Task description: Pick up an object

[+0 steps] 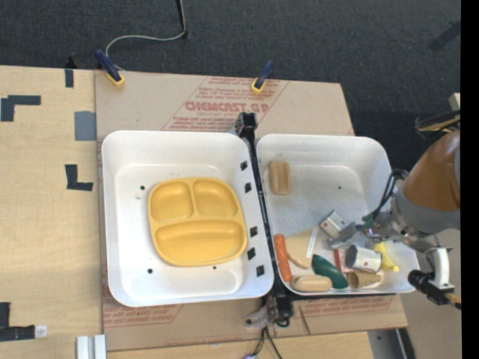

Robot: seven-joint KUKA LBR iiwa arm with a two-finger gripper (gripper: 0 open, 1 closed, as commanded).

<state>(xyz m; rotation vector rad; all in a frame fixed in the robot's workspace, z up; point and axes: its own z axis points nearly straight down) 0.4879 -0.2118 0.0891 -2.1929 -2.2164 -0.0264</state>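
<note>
Camera view: the grey arm with its orange band (438,172) reaches in over the right-hand white bin (322,146), its end effector (352,234) low among a heap of small toy items in the bin's near corner. Whether it is open or closed cannot be told from here, and nothing can be seen gripped by it, so the pick appears not yet made. Just beside the end effector, toward the bin's near wall, lie a small white cup-like piece (365,261), a dark green piece (328,269) and a tan bread-shaped roll (312,283); a little further out on the side toward the other bin lies an orange carrot-like stick (281,254). Well apart from it, toward the bin's far wall, a tan block (279,177) sits alone. Beyond the divider, the left-hand white bin (120,200) holds a yellow divided plate (197,221). Both bins stand on a cardboard sheet (217,103) clamped to the surface. Judged from this, the task is at the approach or grasp stage: closing on an item and lifting it clear remain.
</note>
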